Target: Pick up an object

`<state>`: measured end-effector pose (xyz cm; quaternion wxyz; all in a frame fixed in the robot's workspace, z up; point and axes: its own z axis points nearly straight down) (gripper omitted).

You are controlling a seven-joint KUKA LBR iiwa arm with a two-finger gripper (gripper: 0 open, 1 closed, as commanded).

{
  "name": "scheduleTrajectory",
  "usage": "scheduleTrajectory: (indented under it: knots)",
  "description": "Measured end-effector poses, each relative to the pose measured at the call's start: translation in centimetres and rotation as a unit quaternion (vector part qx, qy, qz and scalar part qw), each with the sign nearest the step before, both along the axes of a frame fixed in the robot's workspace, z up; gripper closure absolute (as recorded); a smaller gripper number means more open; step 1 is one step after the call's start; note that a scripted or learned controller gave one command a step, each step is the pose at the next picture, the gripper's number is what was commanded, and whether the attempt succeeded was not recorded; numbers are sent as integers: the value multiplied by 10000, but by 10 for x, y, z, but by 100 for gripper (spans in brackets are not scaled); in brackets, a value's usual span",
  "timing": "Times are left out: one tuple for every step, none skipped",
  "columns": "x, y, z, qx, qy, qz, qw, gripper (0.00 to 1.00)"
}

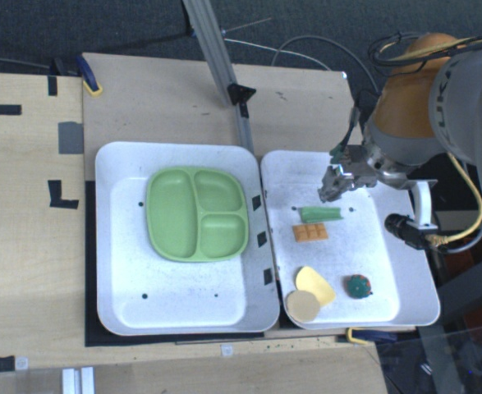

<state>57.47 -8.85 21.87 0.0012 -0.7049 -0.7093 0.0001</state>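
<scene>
1. The tabletop (167,113) was the biggest thing there, pale wood carrying two shallow white bins side by side, with a slanted metal post (212,39) rising from near its far edge.

2. The arm (425,97), grey with its orange band, reached in from the right and hung over the far part of the right bin (413,302).

3. The left bin (117,302) held a green divided plate (197,213), lying flat toward its far half, well apart from anything the arm was near.

4. The gripper (332,189) hovered close to the right bin's far edge, pointing down and toward the left, just above and beside the green piece. It was dark and small against the white floor, and I could not tell whether the fingers stood wide or narrow. Nothing showed between them.

5. The pale yellow pieces (310,292) lay at the right bin's near-left corner, one round and one wedge-like, touching each other.

6. The green piece (320,214), long and flat, lay in the bin's far half, nearest the gripper; I took it for the likely target.

7. The orange waffle-like piece (310,233) sat just beside it, on the near side.

8. The small dark green and red object (357,286) rested toward the near-right part of the bin.

9. As I judged it, the task was barely begun: every object lay on a bin floor, none lifted. The descent, the closing and the lift all remained.
</scene>
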Motion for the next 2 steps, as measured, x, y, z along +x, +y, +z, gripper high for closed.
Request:
scheduleTrajectory:
  knots:
    - [24, 56, 8, 2, -12, 9, 10000, 100]
    - [30, 109, 10, 2, -4, 4, 10000, 100]
